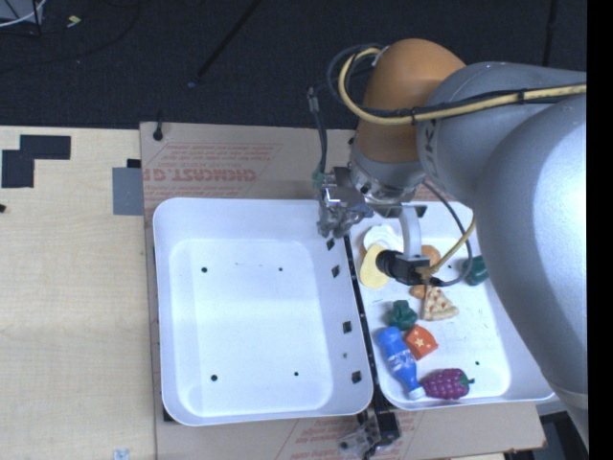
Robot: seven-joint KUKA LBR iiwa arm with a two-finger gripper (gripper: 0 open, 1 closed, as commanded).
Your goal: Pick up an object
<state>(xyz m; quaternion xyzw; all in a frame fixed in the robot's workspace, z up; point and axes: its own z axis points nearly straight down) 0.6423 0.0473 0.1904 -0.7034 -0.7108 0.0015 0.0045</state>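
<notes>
The right bin holds several small toys. Among them are a yellow piece, a pizza slice, a dark green item, an orange-red block, a blue bottle and purple grapes. My gripper hangs at the far left corner of the right bin, just over the divider between the bins and up-left of the yellow piece. I see nothing held in it. The wrist and its cables hide part of the toys behind it.
The left bin lies beside the right one, white with small dark holes. A teal item and an orange piece sit near the arm's cables. The big grey arm covers the right side of the scene.
</notes>
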